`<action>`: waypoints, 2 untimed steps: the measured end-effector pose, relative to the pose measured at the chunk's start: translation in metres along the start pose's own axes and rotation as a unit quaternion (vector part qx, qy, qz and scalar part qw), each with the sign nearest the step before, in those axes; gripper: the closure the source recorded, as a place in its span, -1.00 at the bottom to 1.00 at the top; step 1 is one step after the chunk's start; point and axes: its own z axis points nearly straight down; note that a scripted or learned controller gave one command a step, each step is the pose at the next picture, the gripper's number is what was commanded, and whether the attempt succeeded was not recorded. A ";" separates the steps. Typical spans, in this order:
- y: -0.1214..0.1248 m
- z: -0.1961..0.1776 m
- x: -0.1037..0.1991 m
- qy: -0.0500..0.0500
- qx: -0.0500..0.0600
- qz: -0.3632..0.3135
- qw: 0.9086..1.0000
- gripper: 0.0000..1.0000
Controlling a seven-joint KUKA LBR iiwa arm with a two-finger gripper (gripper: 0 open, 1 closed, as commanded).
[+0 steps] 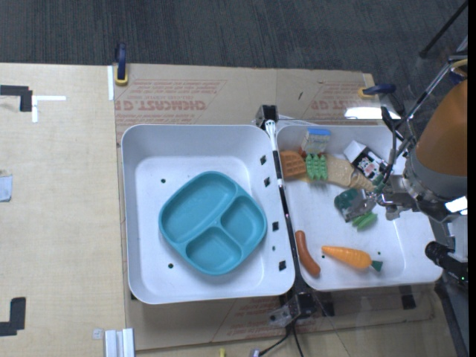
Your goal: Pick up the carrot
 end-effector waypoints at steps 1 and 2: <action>-0.007 0.116 -0.051 0.000 -0.002 -0.241 0.971 -1.00; -0.006 -0.028 -0.095 -0.002 -0.004 -0.214 0.977 -1.00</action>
